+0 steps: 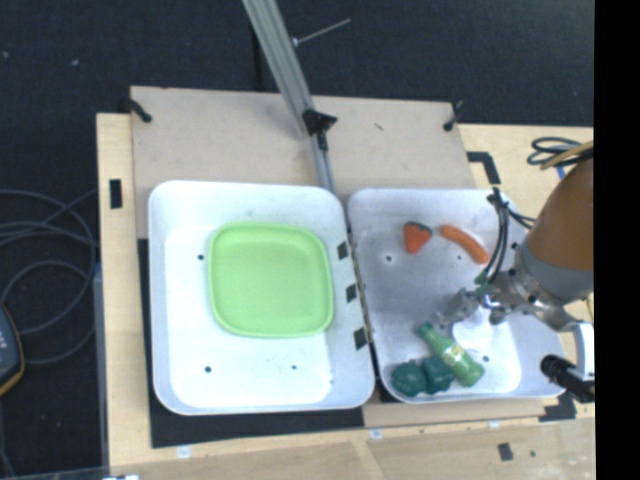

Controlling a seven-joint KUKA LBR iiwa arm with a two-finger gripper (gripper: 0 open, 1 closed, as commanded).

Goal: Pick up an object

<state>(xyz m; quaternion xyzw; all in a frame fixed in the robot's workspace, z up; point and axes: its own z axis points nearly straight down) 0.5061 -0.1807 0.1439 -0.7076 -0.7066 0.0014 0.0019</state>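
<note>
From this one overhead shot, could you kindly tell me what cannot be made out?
- Tool: blurred and small, so its finger state is unclear.
- Arm: cut off by the picture's right side.
- Dark green object: too small to identify, partly overlapped by the green bottle.

Pale wooden bench [250,133] on dark carpeted floor [60,48]

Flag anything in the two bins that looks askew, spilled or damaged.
Nothing stands out. The green plate lies flat in the left bin; the green bottle lies on its side in the right bin near the gripper, unspilled.
</note>
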